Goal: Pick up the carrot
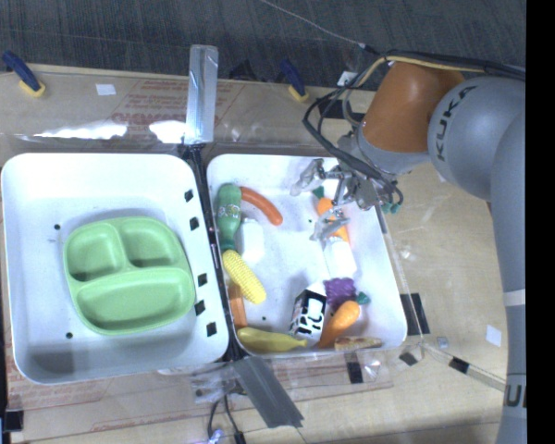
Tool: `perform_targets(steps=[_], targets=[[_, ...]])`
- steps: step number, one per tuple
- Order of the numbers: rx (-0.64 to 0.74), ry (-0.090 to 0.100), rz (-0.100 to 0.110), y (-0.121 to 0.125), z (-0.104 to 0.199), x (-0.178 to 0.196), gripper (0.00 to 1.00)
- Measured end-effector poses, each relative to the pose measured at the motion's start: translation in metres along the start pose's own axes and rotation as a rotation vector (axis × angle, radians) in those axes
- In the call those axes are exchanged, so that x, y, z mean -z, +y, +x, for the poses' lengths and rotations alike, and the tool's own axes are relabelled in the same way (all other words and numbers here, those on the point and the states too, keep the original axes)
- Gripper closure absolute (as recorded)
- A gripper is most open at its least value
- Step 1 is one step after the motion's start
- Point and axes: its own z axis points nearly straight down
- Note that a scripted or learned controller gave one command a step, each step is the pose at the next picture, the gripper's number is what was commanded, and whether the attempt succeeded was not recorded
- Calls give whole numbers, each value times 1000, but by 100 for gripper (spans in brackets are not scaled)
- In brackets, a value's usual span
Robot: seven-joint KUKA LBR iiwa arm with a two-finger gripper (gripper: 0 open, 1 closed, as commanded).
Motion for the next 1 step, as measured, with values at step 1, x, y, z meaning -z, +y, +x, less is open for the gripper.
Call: perform_targets(steps=[1], targets=[[49,7,-3,-1,-4,-23,0]])
